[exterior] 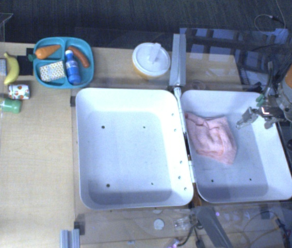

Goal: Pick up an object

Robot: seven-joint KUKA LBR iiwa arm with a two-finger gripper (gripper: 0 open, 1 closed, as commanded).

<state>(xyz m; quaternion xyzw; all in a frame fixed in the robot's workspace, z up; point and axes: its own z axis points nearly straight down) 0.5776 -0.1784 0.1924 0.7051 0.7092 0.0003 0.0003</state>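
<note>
Fingers [245, 117] spread apart, nothing between them. Gripper [248, 118] poised over the right bin [270, 190], near its far right corner, apart from the pink cloth [213, 137]. Cloth crumpled against that bin's left wall. Left bin [130, 149] alongside. Blue tray [86, 66] of toy food near the bench's far left corner.
</note>
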